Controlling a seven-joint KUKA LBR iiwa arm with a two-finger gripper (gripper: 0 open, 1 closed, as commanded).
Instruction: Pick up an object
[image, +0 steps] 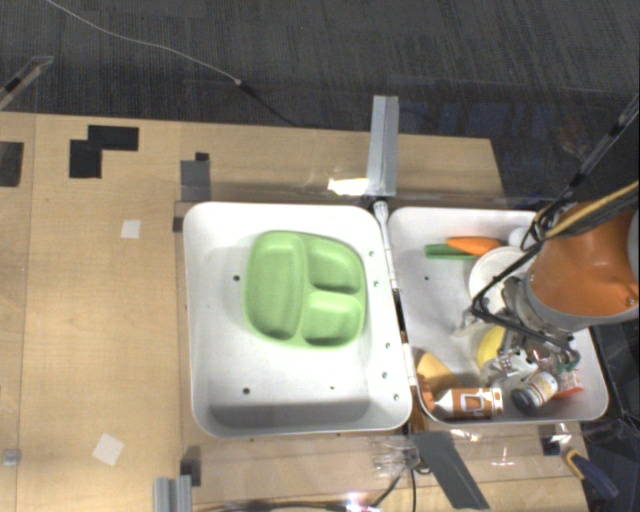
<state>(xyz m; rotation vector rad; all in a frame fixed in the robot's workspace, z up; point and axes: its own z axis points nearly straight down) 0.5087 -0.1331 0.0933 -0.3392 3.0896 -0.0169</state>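
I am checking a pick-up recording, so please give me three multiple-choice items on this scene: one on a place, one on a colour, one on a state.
1. Where is the divided tray?
A. left bin
B. right bin
C. on the bench outside the bins

2. What colour is the toy carrot's body?
A. blue
B. orange
C. white

3. How does the brown bottle rest?
A. upright
B. lying on its side
C. lifted above the bin

Key: 1 A, the tray sits inside the left bin. 2 B, its body is orange with a green top. 3 B, it lies lengthwise along the right bin's near wall.
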